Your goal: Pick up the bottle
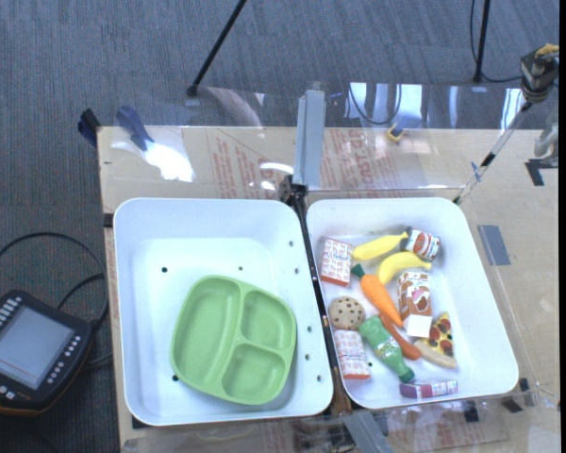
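I judge nothing done yet: the bottle point(387, 348) lies in the right bin point(486, 295), among toy food. My gripper's state I cannot tell.

The bench point(217, 159) bears two white bins point(151, 225) side by side, apparently touching.

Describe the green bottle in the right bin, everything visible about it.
The green bottle looks like a plastic toy with a paler label band around its middle. It lies on its side, slanted, in the right bin, toward the near edge. A carrot lies beside it, a cookie and a small carton close on its left.
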{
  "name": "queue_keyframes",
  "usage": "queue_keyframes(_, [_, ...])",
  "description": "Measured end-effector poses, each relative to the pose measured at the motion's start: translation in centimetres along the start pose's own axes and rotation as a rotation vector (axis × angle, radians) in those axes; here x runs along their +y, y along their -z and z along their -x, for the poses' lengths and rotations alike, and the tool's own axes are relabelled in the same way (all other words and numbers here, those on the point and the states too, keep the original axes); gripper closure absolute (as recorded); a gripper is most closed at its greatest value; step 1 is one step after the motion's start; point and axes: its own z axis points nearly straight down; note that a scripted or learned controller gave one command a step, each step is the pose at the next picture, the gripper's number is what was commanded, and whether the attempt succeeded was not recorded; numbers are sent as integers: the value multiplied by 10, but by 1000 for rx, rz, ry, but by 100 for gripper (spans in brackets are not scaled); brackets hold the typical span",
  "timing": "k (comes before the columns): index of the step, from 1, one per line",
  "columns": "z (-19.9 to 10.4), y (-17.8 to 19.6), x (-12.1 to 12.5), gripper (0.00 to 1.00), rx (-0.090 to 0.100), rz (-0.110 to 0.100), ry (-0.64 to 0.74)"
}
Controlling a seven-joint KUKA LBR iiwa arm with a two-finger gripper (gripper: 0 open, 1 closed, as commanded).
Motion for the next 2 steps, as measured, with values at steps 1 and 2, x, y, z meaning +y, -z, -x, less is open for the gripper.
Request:
queue_keyframes(1, [3, -7, 0, 100, -3, -2, 49])
queue_keyframes(2, [-1, 0, -48, 100, -1, -1, -8])
